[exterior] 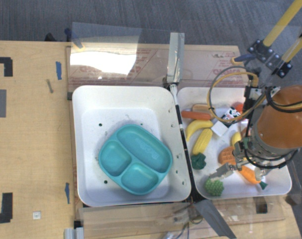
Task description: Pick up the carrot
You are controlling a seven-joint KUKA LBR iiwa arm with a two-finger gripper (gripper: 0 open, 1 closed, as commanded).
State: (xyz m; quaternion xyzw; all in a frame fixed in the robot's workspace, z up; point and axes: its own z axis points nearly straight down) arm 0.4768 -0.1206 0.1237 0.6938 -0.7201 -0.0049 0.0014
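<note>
Where arm reaches in from right, two white bins sit side by side. Left bin (86, 133) holds one teal divided plate (135, 158). Right bin (285, 185) is crowded: one carrot (250, 175) near front right corner, one banana (196, 127), one corn cob (202, 140), one red-orange sausage-like piece (196, 115), two green pieces (214, 186), one black-white toy (232, 114). Gripper (240, 166) hangs just beside carrot, seems touching; finger state cannot tell. Wrist covers right side of bin. Little free room near carrot; bin wall close.
</note>
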